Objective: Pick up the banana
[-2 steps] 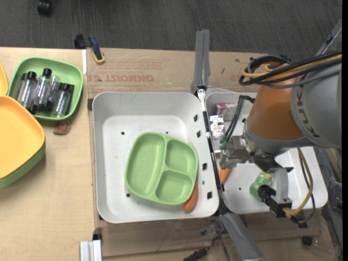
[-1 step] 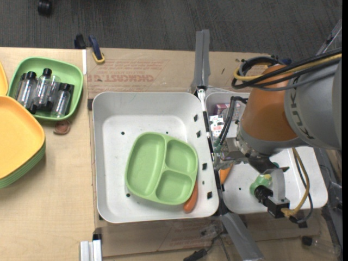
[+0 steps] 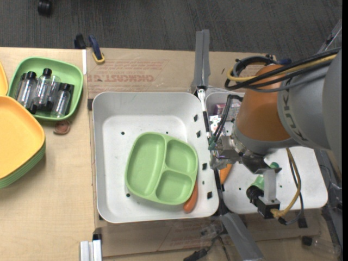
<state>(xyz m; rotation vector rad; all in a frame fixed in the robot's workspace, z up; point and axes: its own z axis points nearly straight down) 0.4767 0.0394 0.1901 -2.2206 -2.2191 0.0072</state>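
Banana: position cannot be determined. The arm [image 3: 283, 113] covers most of the right bin [image 3: 310, 189], hiding whatever lies beneath it. One slender orange item [image 3: 190, 202] lies against the lower right edge of the green plate [image 3: 157, 167] in the left bin [image 3: 98, 145]. A second orange item [image 3: 224, 173] lies under the arm at the right bin's left wall. Neither can be confirmed as the banana.

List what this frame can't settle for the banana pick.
- Banana: cannot be made out in the camera view; the arm covers most of the right bin.
- Gripper: finger state hidden under the wrist.
- Orange item by the green plate: partly hidden by the plate, identity unclear.
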